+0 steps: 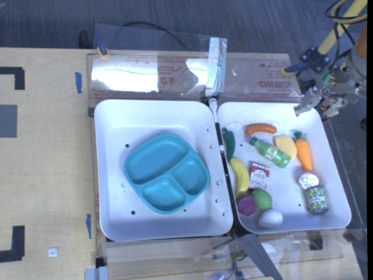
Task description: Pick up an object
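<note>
The right bin (pixel 341 214) holds several toy foods: an orange sausage (pixel 260 129), a green bottle (pixel 270 152), a yellow lemon (pixel 284 145), a carrot (pixel 303 154), a banana (pixel 239 175), a red and white carton (pixel 259 175), a purple piece (pixel 246 205), a green lime (pixel 263 199), a white egg (pixel 270 217), a jar with a green label (pixel 315 195) and a dark green vegetable (pixel 228 142). My gripper (pixel 311 101) hangs over the bin's far right corner, apart from all of them, with nothing seen in it.
The left bin (pixel 111 214) bears a blue divided plate (pixel 166 172). A clear sheet and a taped upright strip (pixel 216 66) stand behind the bins. Yellow and blue cables (pixel 335 25) trail from the arm at the top right.
</note>
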Tool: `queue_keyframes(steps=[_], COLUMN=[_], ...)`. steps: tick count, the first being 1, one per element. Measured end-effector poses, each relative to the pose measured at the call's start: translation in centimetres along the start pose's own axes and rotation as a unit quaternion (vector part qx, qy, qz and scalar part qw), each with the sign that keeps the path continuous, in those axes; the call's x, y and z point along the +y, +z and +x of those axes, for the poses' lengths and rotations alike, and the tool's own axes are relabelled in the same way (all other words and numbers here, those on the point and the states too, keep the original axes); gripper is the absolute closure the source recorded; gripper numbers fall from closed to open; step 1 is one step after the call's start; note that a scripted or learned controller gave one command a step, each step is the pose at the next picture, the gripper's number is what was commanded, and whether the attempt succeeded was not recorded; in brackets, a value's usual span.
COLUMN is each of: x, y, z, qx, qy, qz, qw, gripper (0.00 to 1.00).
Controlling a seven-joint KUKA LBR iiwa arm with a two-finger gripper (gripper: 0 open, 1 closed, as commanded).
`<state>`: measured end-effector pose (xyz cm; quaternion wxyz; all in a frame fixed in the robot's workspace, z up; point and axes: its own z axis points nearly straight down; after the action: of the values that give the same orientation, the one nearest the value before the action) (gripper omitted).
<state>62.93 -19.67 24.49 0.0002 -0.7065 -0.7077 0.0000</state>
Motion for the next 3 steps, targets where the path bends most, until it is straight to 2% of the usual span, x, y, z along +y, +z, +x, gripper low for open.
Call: queue_keyframes(steps=[1,2,3], x=[-3.0,-5.6,-5.6], y=[13.8,15.4,14.3], z=[-1.4,1.6,1.6], qx=[0.006,0.001,0.001], qy=[0.045,0.142,0.143], qz=[0.004,0.001,0.0], qw=[0.999,0.9898,0.9898], gripper=[0.0,0.0,1.0])
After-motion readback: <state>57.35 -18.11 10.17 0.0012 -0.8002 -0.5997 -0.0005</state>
